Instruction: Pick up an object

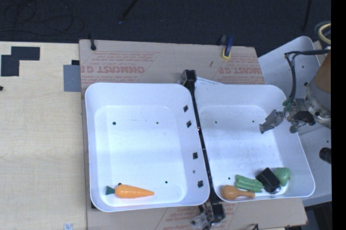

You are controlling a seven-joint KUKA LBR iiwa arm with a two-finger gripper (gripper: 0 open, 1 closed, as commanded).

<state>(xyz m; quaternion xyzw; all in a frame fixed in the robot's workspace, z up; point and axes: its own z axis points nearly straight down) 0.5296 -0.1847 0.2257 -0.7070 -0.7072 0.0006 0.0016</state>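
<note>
Camera view: arm reaching in from the right, gripper (282, 120) over the right edge of the right bin (238, 115), fingers spread and holding nothing, wrist cut off; small objects (258, 184) clustered at that bin's near-right corner, partly overlapping.

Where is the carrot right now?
The carrot lies in the left bin, down in its near left corner, by itself, far from the hand over the right bin.
</note>
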